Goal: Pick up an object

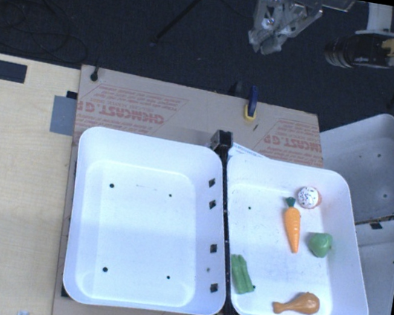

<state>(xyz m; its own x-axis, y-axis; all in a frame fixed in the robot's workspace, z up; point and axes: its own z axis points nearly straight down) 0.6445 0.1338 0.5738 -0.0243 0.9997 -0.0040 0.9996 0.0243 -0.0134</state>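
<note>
The gripper (275, 25) hangs way up top, over the dark floor behind the bench, well apart from both bins. It's a blurry metallic tangle, so I can't tell how the jaws stand; nothing visibly held. The arm's pale link w/ a bit of orange (390, 38) is cut off at the top right edge.

The right bin (352, 218) holds all five things: a small white ball w/ specks (308, 197) near the far side, an orange carrot (292, 227) just below it, a green lumpy piece (320, 244) beside the carrot (what it is, hard to say), a flat green item (242, 274) by the bin's left wall, and a tan drumstick-shaped toy (298, 304) near the front. The left bin (82, 208) shows small dark dots on its floor. A black clip strip (219, 195) runs btwn the two bins.

Both bins sit on a cardboard sheet (152, 111) w/ red print, upside down and mirrored, not readable. Under that, a light wood bench (4, 179) w/ dark tape patches (0, 77) and a grey square (62, 114). A blue-and-yellow clamp (252, 104) pins the cardboard's far edge. A grey metal tray (366, 160) sits right of the bins. Cables trail on the dark floor.
</note>
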